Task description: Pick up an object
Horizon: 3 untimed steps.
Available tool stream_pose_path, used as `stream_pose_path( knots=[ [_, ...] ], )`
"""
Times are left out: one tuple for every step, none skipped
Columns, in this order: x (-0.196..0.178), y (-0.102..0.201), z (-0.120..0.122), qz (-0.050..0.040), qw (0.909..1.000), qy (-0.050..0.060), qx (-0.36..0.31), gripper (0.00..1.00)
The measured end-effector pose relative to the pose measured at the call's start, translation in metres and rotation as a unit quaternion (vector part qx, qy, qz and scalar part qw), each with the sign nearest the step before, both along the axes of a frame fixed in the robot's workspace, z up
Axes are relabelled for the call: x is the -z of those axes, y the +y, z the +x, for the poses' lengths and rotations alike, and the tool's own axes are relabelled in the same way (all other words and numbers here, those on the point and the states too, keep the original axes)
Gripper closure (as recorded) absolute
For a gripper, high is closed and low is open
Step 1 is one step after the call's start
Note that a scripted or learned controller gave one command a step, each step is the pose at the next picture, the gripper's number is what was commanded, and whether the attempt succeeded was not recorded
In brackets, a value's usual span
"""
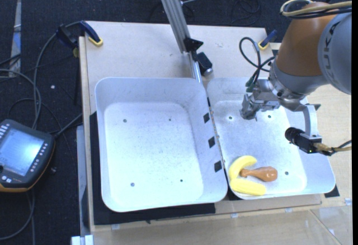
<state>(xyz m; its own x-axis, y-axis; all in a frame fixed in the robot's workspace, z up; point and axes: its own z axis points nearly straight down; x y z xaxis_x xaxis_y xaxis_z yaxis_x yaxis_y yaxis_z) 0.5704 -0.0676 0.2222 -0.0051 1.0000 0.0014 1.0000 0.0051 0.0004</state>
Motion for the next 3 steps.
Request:
stream_pose_path(
  knots=[
    [-0.012,0.048,-0.010,-0.0001,1.0000,0.000,0.000,1.00],
    [-0.002,0.096,-0.022,-0.0002,1.0000,0.001,0.000,1.00],
    [-0.017,0.148,-0.038,0.0000,1.0000,0.000,0.000,1.00]
  ],
)
